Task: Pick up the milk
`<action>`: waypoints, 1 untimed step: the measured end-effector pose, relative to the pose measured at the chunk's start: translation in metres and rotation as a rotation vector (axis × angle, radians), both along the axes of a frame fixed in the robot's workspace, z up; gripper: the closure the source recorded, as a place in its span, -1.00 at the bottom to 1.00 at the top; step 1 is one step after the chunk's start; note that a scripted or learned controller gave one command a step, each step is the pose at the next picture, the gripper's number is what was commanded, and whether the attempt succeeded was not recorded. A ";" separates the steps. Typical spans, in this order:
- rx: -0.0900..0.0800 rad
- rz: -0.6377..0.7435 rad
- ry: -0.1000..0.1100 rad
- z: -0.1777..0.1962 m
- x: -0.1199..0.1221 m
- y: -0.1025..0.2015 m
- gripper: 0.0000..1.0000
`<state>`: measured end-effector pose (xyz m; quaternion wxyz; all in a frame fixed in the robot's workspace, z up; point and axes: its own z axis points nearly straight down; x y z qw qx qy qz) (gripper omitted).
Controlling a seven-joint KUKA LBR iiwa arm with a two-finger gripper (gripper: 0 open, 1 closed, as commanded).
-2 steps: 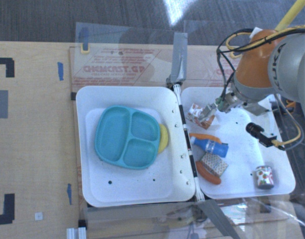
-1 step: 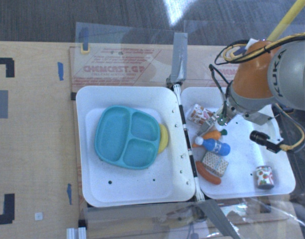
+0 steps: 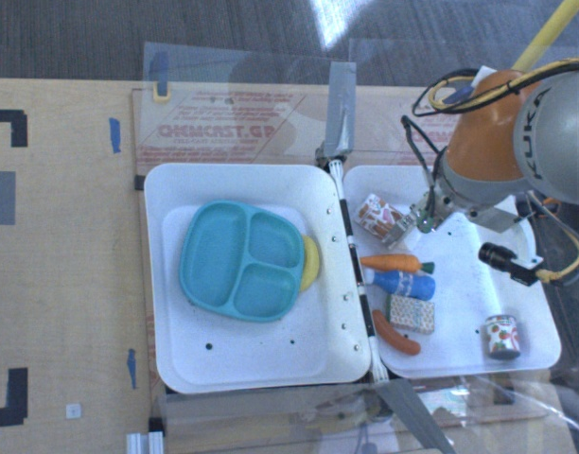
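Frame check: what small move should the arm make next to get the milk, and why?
Probably shift the hand slightly left and lower it: the milk lies tilted at the right bin's upper left, just beside the hand, not yet between its fingers.

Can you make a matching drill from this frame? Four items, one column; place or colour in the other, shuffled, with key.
Items
1. divided plate
2. carrot
3. can
4. carton

Descriptions
A. right bin, close by the gripper, toward the far left corner
B. turquoise, in the left bin
C. orange, lying near the divider in the right bin
D. alone near the right bin's near right corner

Pairs: 1-B, 2-C, 3-D, 4-A
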<state>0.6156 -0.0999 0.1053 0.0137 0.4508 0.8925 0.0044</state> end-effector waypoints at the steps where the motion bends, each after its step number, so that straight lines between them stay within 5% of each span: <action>1: 0.006 -0.149 0.025 0.128 0.003 0.051 1.00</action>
